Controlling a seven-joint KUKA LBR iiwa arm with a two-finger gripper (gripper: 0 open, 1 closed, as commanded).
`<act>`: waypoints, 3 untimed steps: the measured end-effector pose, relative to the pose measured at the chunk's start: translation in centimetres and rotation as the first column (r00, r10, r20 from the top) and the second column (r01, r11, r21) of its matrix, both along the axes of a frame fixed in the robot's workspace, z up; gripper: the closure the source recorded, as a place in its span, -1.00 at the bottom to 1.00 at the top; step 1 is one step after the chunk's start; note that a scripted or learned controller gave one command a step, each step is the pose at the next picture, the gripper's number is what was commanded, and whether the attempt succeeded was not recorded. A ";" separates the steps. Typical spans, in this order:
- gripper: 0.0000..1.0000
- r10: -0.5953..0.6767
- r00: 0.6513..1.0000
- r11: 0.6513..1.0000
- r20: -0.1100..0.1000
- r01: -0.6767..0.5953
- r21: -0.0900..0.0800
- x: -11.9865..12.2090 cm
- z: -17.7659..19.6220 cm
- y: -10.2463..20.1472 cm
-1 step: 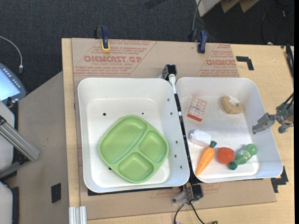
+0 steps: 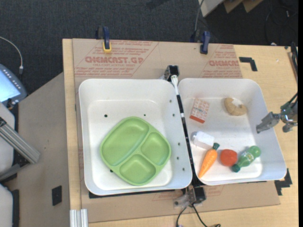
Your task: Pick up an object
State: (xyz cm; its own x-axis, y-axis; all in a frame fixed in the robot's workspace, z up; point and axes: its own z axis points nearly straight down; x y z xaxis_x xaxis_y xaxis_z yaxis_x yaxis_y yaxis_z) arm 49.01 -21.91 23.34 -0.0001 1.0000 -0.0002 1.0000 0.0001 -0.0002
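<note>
Right bin, contents: you are looking at a carrot, tomato and green bottle lying along its near edge, all unlifted. The gripper is hovering at the bin's right rim, jaws apart and carrying nothing; the pick is not yet done.

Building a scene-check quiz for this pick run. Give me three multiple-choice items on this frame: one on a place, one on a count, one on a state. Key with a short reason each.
1. Where is the green divided plate?
A. left bin
B. right bin
C. on the bench outside the bins

2. How many compartments does the plate have?
A. two
B. three
C. five

3. How does the carrot sit?
A. standing upright
B. lying flat in the right bin
C. resting on the plate

Key: 1 A, the plate lies in the left bin. 2 B, three wells show. 3 B, it lies flat beside the tomato.
</note>
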 end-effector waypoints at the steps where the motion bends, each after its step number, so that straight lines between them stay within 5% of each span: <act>1: -1.00 0.000 1.000 1.000 -0.005 0.000 0.003 -0.3 -4.4 0.6; 3: -1.00 -0.001 1.000 1.000 -0.003 0.001 0.002 -0.1 -15.1 1.5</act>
